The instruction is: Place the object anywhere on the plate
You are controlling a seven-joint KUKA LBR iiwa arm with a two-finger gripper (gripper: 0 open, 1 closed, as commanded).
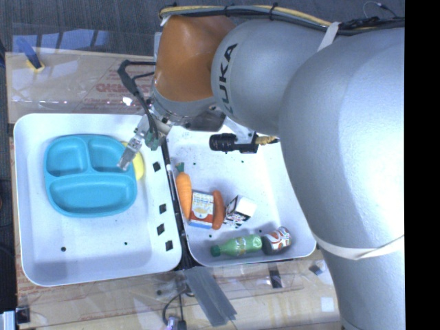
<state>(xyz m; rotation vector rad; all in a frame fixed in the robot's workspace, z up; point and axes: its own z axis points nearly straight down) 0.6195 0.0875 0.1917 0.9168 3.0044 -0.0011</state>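
I see the arm (309, 115) filling the right and top of the frame, orange band (185, 53) near top centre. Its pincer (132, 153) hangs over the left bin (82, 253), at the right edge of the blue plate (89, 174). One metal finger (128, 155) is visible, slanting down to lower left. A yellow object (139, 165) sits right beside that finger, touching or overlapping the plate's right rim. I cannot tell whether the pincer is apart, together or clamped on the yellow object; the fingertips and the object run together at this angle.

The plate has three compartments and lies in the upper left part of the left bin. The yellow object is at the outer side of the upper right compartment; on the rim or just off it, I can't say which.

Right bin (289, 205), centre to lower centre of frame: a carrot (184, 191) lies lengthwise near the bin's left wall. Just right of it is a small carton (201, 209), then an orange-brown sausage-like item (218, 209) touching the carton. A small white and black box (238, 210) lies tilted to the right of that. Below them a green bottle (237, 246) lies on its side, with a red and white can (278, 239) at its right end.

The table (69, 74) under the bins shows wood and clear plastic sheeting at upper left.
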